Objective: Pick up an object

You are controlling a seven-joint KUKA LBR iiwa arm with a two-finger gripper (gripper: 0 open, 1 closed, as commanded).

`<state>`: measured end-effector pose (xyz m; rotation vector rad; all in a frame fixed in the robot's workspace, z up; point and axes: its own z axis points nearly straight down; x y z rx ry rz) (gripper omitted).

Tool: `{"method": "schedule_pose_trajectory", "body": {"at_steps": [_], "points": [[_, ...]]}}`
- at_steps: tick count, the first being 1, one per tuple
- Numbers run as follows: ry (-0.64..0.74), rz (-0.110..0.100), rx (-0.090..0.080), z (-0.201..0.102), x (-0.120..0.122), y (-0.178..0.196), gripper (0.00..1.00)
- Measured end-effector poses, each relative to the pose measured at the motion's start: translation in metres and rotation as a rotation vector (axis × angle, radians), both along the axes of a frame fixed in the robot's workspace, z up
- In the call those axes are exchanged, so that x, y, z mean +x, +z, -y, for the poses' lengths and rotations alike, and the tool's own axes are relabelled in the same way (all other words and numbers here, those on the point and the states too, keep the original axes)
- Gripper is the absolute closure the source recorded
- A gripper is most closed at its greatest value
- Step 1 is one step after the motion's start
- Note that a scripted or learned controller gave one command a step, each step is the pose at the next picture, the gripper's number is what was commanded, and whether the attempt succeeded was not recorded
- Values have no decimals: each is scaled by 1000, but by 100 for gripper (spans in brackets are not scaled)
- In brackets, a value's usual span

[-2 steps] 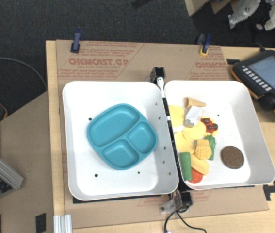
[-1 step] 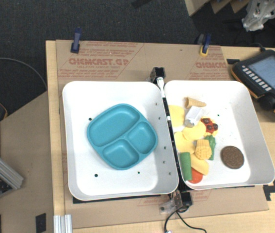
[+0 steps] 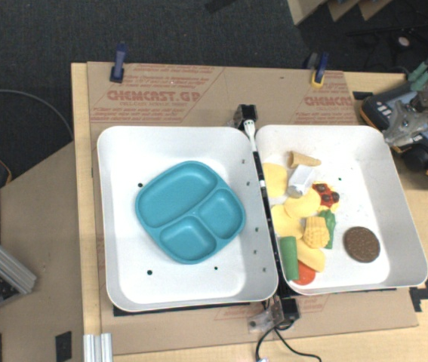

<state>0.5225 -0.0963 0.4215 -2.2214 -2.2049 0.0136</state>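
Note:
The right bin (image 3: 380, 153) holds a cluster of toy food along its left side. A tan cone piece (image 3: 303, 159) lies at the top, with a grey-white block (image 3: 301, 178) just below it. A red and black piece (image 3: 325, 195) sits to their right. Pale yellow pieces (image 3: 275, 179) lie against the bin's left wall. Lower down are a yellow corn cob (image 3: 315, 233), a green cucumber-like stick (image 3: 289, 256) and a red-orange piece (image 3: 305, 275). A brown round cookie (image 3: 362, 243) lies apart at the lower right.
The left bin (image 3: 123, 164) holds a blue three-compartment plate (image 3: 189, 211). Both bins rest on a cardboard sheet (image 3: 198, 89) held by clamps at the back. Grey hardware (image 3: 414, 119) stands off the bench's right edge.

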Motion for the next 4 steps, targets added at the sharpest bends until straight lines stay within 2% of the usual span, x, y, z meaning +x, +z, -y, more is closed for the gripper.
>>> {"method": "schedule_pose_trajectory", "body": {"at_steps": [1, 2, 3, 4], "points": [[0, 10, -2, 52, -46, -22, 100], [16, 32, -3, -17, -42, 96, 100], [3, 5, -1, 21, -44, -16, 100], [19, 34, -1, -75, -32, 122, 100]]}}
